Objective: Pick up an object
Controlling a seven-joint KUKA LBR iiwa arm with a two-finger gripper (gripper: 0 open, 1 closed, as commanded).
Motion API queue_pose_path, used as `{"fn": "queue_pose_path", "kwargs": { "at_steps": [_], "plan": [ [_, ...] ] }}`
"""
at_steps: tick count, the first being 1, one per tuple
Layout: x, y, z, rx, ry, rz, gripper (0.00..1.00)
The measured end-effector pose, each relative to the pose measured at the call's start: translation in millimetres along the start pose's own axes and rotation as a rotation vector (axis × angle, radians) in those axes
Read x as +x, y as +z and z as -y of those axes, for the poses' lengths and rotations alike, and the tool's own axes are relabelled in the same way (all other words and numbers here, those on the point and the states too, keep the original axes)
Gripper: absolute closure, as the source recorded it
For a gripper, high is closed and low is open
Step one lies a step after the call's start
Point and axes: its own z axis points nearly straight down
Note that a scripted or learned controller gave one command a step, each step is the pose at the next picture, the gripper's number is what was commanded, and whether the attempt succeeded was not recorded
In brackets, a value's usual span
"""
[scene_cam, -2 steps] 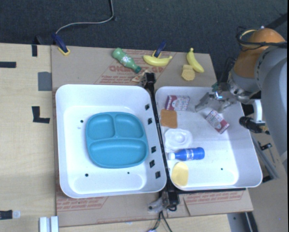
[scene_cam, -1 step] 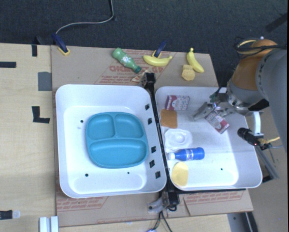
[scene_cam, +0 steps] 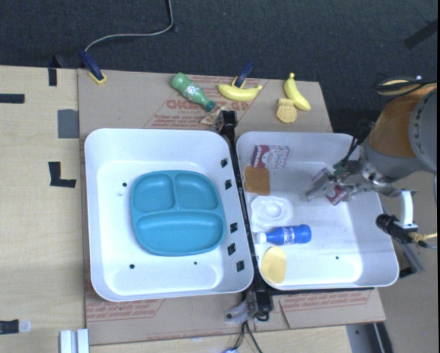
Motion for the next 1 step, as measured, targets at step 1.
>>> {"fn": "queue_pose_path", "kwargs": {
  "at_steps": [1],
  "plan": [
    [33.5,1.4,-64.1,0.001,-0.001,0.001,0.00]
  ]
}}
